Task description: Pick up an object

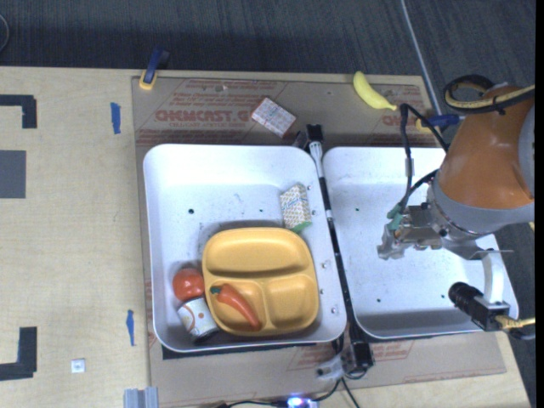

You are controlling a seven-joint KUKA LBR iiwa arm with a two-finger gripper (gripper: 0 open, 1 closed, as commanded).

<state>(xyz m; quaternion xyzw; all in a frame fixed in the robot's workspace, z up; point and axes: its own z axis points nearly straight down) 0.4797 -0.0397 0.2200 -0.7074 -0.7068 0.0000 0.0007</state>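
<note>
My gripper [398, 243] hangs over the right bin [374, 304], near its middle, and nothing lies under it — the white floor there is bare. From this slant I cannot tell how it is set, so I claim no hold on anything.

What I could lift sits in the left bin [170, 185]. A yellow tray [272, 266] with compartments fills its near half. It looks like stiff, smooth plastic, light but wide, and I judge it awkward — the only purchase is the thin rim, and it would likely tip.

An orange carrot [235, 304] lies in the tray's near left compartment. It looks small, firm and probably slick; I would pinch it across its thick middle.

Just left of the tray rests a red tomato [188, 283], round and liable to roll, touching a small can [196, 317] lying on its side against the near wall.

Beyond the tray's far right corner sits a small patterned packet [294, 205] — light, perhaps crushable, best taken across its short sides.
</note>
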